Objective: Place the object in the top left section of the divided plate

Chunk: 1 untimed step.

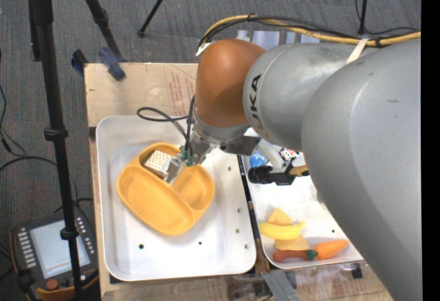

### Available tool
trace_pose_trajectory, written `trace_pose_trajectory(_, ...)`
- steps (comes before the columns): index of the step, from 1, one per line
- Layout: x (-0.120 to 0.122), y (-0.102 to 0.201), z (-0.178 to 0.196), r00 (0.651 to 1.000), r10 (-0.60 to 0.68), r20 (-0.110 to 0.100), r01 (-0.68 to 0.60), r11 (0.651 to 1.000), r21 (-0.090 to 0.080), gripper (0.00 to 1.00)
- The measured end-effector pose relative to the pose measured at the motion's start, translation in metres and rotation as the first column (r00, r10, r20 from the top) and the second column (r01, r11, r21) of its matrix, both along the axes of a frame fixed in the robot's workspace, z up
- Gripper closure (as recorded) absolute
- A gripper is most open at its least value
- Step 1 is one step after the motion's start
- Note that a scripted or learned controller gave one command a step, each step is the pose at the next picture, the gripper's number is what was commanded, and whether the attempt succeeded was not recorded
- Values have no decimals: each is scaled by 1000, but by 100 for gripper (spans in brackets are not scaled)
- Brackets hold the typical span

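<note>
A yellow divided plate [165,198] lies tilted in the left white bin [124,251]. A small beige block with a dotted face [157,161] rests in the plate's top left section. My gripper [179,163] hangs just over the plate's upper rim, right beside the block on its right and touching or nearly touching it. The arm's orange band and grey body cover what lies behind the gripper.
The right bin [330,220] holds a banana [280,230], a yellow wedge [278,216] and a carrot [324,249] near its front. A tripod pole [56,121] stands left of the bench. The left bin's floor shows bare white around the plate.
</note>
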<state>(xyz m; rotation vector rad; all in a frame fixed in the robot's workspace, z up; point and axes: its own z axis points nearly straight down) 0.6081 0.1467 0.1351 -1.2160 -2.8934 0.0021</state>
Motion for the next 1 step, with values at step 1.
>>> trace_pose_trajectory(1,11,-78,52,995,-96,2,96,995,0,0)
